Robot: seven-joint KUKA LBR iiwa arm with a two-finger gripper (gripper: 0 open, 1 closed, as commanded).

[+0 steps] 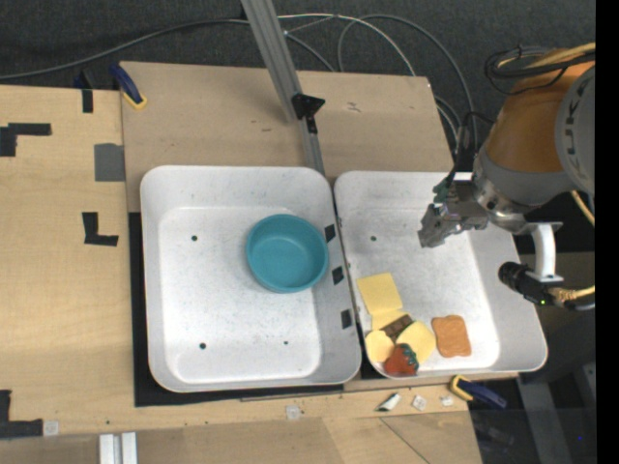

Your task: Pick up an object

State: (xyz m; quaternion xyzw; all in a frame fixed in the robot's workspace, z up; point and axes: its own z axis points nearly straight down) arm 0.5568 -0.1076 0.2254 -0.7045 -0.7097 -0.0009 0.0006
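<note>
A teal bowl (285,251) sits in the left bin (174,288), toward its right side. The right bin (387,206) holds a pale yellow flat block (378,292), a cluster of small pieces with yellow, brown and red parts (401,346), and an orange piece (451,335), all near its front. My gripper (437,228) hangs over the middle right of the right bin, above and behind those pieces. Nothing shows between its fingers.
A slanted metal pole (280,61) rises from behind the bins. Cables (387,37) lie across the back of the bench. Small clips (131,85) sit on the board corners. The arm's body (537,143) fills the space right of the right bin.
</note>
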